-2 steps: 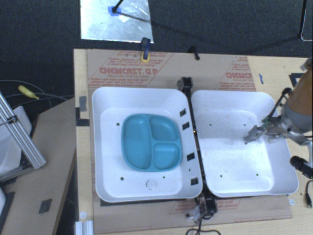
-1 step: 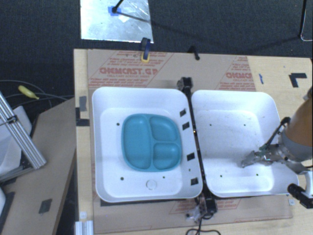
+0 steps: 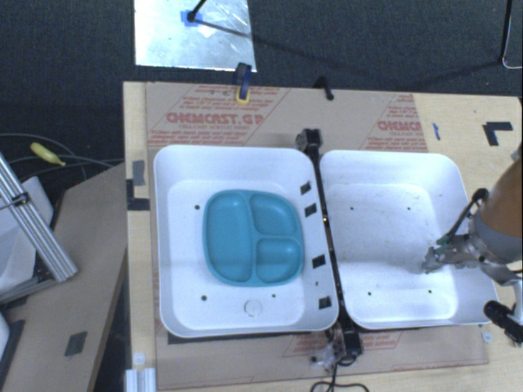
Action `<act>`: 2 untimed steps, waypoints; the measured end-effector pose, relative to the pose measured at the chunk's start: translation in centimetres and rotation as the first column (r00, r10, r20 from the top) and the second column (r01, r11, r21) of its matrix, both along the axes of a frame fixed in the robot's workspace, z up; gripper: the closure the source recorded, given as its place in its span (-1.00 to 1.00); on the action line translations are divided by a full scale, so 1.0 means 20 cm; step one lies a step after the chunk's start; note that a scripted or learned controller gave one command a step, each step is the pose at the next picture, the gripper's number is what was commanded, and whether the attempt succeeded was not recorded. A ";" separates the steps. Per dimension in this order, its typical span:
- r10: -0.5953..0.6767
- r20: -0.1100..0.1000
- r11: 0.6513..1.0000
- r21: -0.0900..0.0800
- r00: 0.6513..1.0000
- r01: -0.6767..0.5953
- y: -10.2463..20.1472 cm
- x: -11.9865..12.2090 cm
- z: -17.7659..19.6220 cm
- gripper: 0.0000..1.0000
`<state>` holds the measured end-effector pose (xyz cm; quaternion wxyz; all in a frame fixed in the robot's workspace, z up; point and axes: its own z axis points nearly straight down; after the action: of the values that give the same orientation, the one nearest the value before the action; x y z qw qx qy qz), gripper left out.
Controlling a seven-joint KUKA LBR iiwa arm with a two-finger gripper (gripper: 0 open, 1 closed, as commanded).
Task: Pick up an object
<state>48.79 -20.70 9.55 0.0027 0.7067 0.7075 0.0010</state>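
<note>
Nothing is lifted yet: the blue plate (image 3: 252,238) lies in the left bin (image 3: 176,178), while the end effector (image 3: 433,260), apparently holding nothing, sits low in the right bin (image 3: 384,166).

1. Arm (image 3: 500,219): I see it cut off by the right edge, just behind the hand (image 3: 431,260).
2. Hand: its fingers are too small and blurred for me to read.
3. Right bin (image 3: 384,166): I cannot make out its wall and floor directly under the hand and arm.
</note>
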 end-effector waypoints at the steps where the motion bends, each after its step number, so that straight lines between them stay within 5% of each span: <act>1: 0.008 0.007 1.000 -0.001 1.000 -0.008 0.01 0.49 0.03 1.00; 2: 0.000 -0.010 1.000 0.005 1.000 0.001 0.17 0.12 -0.06 1.00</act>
<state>51.12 -17.39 8.31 -0.0026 0.7069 0.7073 -0.0007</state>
